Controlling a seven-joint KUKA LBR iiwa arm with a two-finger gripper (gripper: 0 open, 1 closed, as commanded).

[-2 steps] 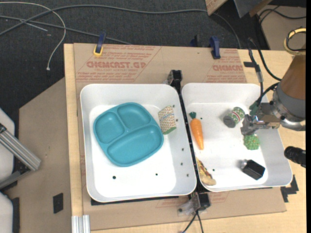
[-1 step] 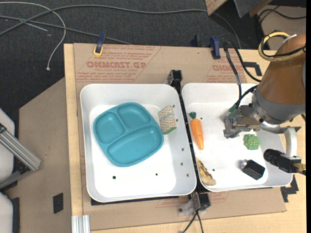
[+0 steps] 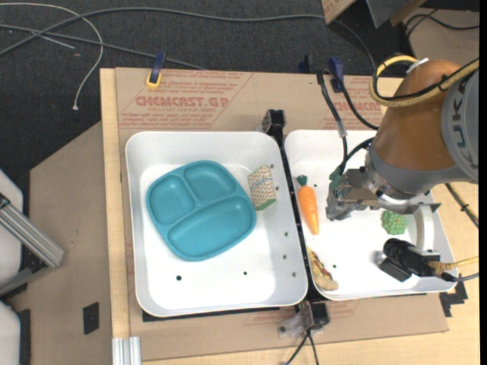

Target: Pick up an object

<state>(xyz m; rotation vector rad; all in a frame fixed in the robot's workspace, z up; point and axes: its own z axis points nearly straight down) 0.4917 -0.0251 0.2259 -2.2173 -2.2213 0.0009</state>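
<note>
Floor: dark carpet [image 3: 228, 21] lay around the bench, with thin white cables [image 3: 84, 29] trailing across it at 10 o'clock of the view.
Bench: its top was covered by a printed cardboard sheet [image 3: 190, 101], clipped at the far edge by two blue clamps [image 3: 157, 68].
Left bin [image 3: 137, 226]: white and shallow, it touched the right bin along its 3 o'clock rim.
Blue plate [image 3: 202, 210]: a divided plate with three compartments lay flat near the middle of the left bin, turned at a slant.
Packet [image 3: 262, 186]: a small patterned packet sat just beside the plate at its 2 o'clock, near the rim shared by the bins.
Right bin [image 3: 358, 280]: white and shallow, it stood under the arm.
Carrot [image 3: 308, 210]: orange with a green top pointing to 12 o'clock, it lay along the right bin's 9 o'clock wall.
Yellowish piece [image 3: 322, 272]: it lay in the right bin's 7 o'clock corner, apart from the carrot; its kind could not be told.
Green piece [image 3: 394, 222]: small and knobbly, it sat at 3 o'clock of the carrot, partly behind the wrist.
Arm [image 3: 418, 128]: grey with an orange band, it reached in from 3 o'clock over the right bin.
End effector [image 3: 340, 206]: it hung just beside the carrot at the carrot's 3 o'clock; whether they touched could not be told, nor whether it stood wide or narrow.
</note>
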